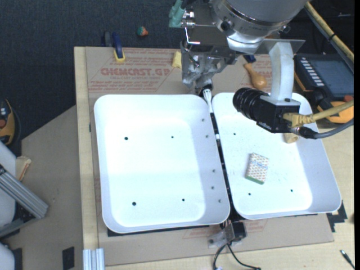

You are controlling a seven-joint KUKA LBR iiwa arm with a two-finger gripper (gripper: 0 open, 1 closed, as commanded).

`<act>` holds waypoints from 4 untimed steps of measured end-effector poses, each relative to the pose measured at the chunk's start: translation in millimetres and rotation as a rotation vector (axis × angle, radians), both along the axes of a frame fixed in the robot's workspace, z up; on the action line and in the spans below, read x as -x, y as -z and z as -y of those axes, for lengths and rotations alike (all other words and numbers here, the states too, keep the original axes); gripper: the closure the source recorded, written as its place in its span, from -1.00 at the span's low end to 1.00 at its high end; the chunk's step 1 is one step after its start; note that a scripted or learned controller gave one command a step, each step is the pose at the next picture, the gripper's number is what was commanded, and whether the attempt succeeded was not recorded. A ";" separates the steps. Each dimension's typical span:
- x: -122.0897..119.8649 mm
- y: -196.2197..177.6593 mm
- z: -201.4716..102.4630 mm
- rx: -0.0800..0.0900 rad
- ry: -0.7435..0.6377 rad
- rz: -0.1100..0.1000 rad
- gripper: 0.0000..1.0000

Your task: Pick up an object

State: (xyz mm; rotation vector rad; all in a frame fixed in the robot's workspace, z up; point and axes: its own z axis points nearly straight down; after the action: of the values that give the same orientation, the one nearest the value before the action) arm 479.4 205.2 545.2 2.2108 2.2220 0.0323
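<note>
Nothing is picked yet: my end effector (203,82) hovers at the bins' far edge, its state unreadable, while the small patterned block (257,168) lies untouched in the right bin (315,179).

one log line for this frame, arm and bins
gripper: above far rim between bins, nothing seen held | right bin: small patterned block | left bin: bare
</note>
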 end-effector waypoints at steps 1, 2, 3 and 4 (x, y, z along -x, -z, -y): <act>-20.7 165.3 -20.1 0.017 0.005 -0.036 1.00; 2.7 242.8 -19.2 0.014 0.006 -0.032 1.00; 0.6 240.0 -19.2 0.010 0.006 -0.023 1.00; -5.2 256.6 -19.2 0.011 0.006 -0.025 1.00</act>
State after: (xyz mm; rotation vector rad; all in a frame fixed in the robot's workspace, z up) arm 484.5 224.3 288.6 2.2243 2.2223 -0.0080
